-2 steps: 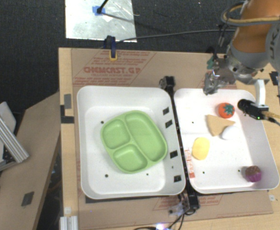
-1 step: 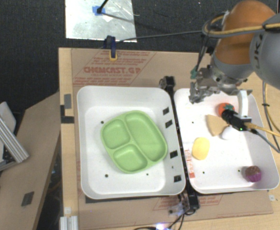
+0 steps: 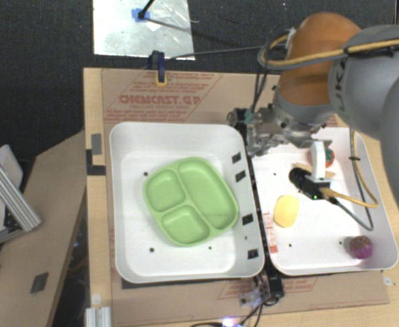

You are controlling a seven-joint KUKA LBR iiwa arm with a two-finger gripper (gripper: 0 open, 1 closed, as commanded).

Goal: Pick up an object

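The arm (image 3: pixel 380 80) reaches in from 3 o'clock, and its gripper (image 3: pixel 257 138) sits low at the 10 o'clock corner of the right bin (image 3: pixel 315 242). It is just beside the wall between the two bins. I cannot tell if the gripper is open or closed, and I see nothing held in it. So I think nothing is picked up yet, and the arm is at the step of going down to try a grab. There are things to choose from. A soft-looking yellow lump (image 3: pixel 286 210) lies on the floor of the right bin, at about 5 o'clock from the gripper and close to the bin's 9 o'clock side. A purple thing (image 3: pixel 360 246) sits well apart from it, in the bin's 5 o'clock corner. A small red and green thing (image 3: pixel 329 157) peeks out near the bin's 12 o'clock side, partly hidden, so I can't say what it is. In the left bin (image 3: pixel 138 145) a green plate (image 3: pixel 189 201) with three parts lies flat in the middle. The spot right under the gripper looks bare to me, so a grab there might catch nothing. I think the next move should bring the gripper over the yellow lump, come straight down on it, close on it and lift.
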